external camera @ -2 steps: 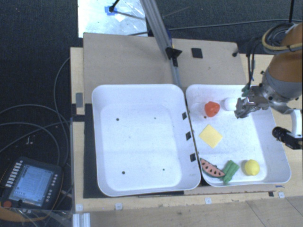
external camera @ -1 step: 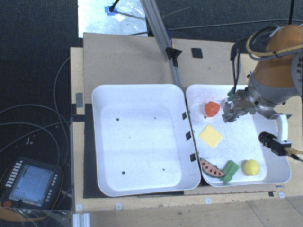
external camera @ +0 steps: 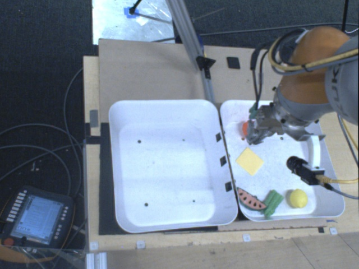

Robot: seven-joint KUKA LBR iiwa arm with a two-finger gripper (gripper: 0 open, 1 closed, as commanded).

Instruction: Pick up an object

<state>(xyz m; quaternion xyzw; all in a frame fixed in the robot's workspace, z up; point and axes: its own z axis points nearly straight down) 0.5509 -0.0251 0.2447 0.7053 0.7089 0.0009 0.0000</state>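
Observation:
In the right bin [external camera: 331, 206], my gripper [external camera: 256, 134] is low over the far left part. A small orange-red thing [external camera: 245, 129] shows right against the gripper's left side, partly hidden by it; I cannot tell whether it is held. A flat yellow square [external camera: 249, 161] lies just below the gripper. Along the bin's near edge are a watermelon slice [external camera: 250, 199], a green piece [external camera: 273, 202] and a yellow lemon [external camera: 298, 198].
The left bin [external camera: 120, 150] stands beside the right one, the two sharing a middle wall [external camera: 223, 150]. A metal pole [external camera: 188, 27] slants up behind the bins. The grey and orange arm [external camera: 320, 66] covers the right bin's far right.

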